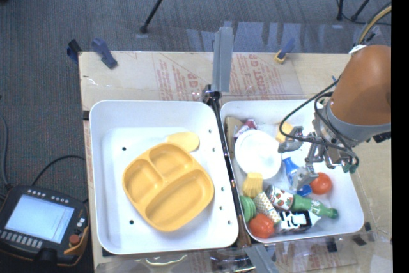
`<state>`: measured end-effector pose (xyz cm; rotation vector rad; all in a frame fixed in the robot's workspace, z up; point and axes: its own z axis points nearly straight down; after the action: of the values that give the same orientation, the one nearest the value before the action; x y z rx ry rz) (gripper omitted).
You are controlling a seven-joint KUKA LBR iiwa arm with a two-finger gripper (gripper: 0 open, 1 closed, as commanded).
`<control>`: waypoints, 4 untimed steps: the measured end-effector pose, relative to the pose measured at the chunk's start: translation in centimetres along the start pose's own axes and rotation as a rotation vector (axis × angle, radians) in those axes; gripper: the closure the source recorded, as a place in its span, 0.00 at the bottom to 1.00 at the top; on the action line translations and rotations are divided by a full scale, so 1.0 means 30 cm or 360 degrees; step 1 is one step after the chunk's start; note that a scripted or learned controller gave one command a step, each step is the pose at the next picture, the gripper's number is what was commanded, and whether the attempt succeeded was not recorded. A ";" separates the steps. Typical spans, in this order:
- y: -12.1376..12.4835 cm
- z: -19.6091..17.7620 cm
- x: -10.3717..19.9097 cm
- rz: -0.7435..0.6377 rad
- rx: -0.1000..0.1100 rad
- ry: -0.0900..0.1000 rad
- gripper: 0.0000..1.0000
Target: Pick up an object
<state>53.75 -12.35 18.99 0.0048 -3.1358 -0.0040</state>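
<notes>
While the gripper (311,171) hung over the toys at the lower right of the frame, its fingers looked a little apart and held nothing. The orange ball (321,183) sat just beside it and could roll away if bumped.

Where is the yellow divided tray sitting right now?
The yellow divided tray lies flat in the left bin of the camera view, just below a pale yellow oval piece that touches its upper edge.
</notes>
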 end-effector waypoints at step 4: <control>-0.266 0.355 0.100 0.0359 0.0000 -0.0002 0.00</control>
<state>50.71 -20.32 8.35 -0.3482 -3.1171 -0.0034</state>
